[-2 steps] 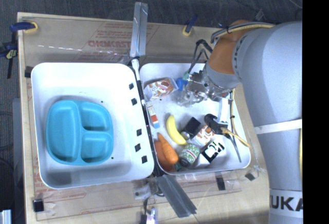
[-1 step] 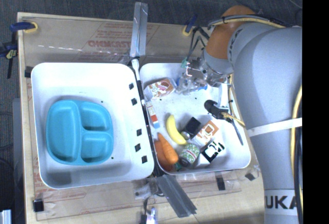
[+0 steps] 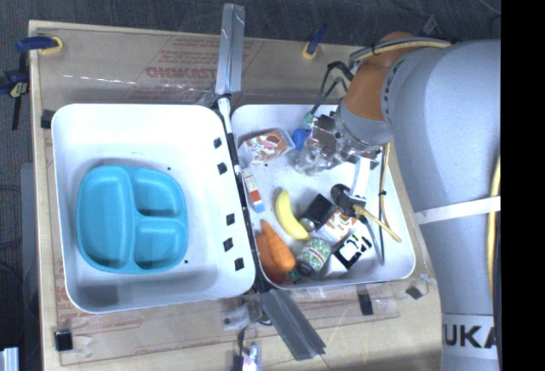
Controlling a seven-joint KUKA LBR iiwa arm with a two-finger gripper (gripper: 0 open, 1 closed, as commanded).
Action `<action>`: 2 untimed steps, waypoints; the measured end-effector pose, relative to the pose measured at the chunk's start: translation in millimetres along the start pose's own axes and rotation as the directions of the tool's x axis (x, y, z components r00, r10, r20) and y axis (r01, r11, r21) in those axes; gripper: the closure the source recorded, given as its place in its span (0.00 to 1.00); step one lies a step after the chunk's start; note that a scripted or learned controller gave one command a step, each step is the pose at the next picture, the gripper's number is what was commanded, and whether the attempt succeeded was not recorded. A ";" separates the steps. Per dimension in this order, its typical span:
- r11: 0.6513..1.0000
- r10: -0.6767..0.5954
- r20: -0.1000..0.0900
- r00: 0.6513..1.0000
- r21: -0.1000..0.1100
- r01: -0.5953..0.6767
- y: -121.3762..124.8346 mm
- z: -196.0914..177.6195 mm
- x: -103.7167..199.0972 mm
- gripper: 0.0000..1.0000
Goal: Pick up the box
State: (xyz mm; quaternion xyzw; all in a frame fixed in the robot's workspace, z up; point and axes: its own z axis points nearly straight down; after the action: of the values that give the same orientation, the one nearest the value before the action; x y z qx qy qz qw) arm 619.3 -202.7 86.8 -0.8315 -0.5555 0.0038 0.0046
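Starting at the far left, the table (image 3: 102, 63) has a blue clamp (image 3: 37, 44) on its edge. The left bin (image 3: 128, 127) has just one thing in it, a light blue divided tray (image 3: 132, 218) lying flat, more toward the bin's left side.

The right bin (image 3: 255, 118) is where all the clutter is. Near its left wall there's a red-and-white snack packet (image 3: 264, 145) toward the back. Closer to the front is a carrot (image 3: 274, 248) lying at a slant. A banana (image 3: 289, 216) sits just beside the carrot and looks like it's touching its upper end. A small green can (image 3: 313, 255) is tipped over right next to the carrot. Above the can there's a black blocky thing (image 3: 317, 209).

The gripper (image 3: 308, 158) is down in the back half of this bin, between the snack packet and the bin's right wall. There's a little blue object (image 3: 300, 139) right beside it. Honestly can't tell whether its grip is spread or pressed together, since it's all shiny metal from this angle. Nothing is visibly caught in it.

The box (image 3: 351, 245), printed in white, black and orange, lies in the front right part of the right bin. It's just right of the can and well apart from the gripper. The grey arm (image 3: 443, 131) comes in from the right.
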 end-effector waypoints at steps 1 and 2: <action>0.991 0.133 0.000 0.991 -0.003 -0.133 22.6 -115.8 40.6 1.00; 0.991 0.137 0.001 0.991 0.000 -0.137 21.3 -38.6 43.0 1.00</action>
State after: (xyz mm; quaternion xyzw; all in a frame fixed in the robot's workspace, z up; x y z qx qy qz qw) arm 655.9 -171.3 125.2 -0.8676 -0.4973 0.0045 0.0041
